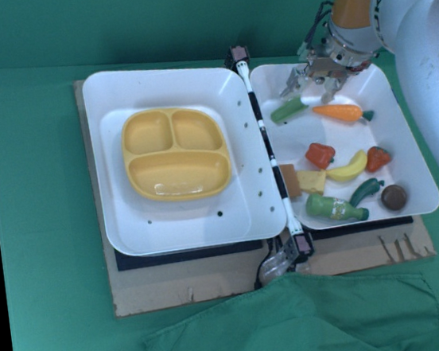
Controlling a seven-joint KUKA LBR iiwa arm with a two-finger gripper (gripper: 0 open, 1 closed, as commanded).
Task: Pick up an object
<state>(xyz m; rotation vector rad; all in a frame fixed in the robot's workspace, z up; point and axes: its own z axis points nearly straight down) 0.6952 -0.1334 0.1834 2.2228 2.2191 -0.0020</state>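
Up at the right bin's (pixel 407 138) far rim, the gripper (pixel 309 80) hangs with fingers spread, holding nothing, above a green vegetable (pixel 289 109) and carrot (pixel 339 112). Bare floor separates these from the nearer toys. No writing is legible.

One fixed camera looks down at a slant from above the tabletop (pixel 45 193), far enough back that both white bins (pixel 128 215) fit whole.
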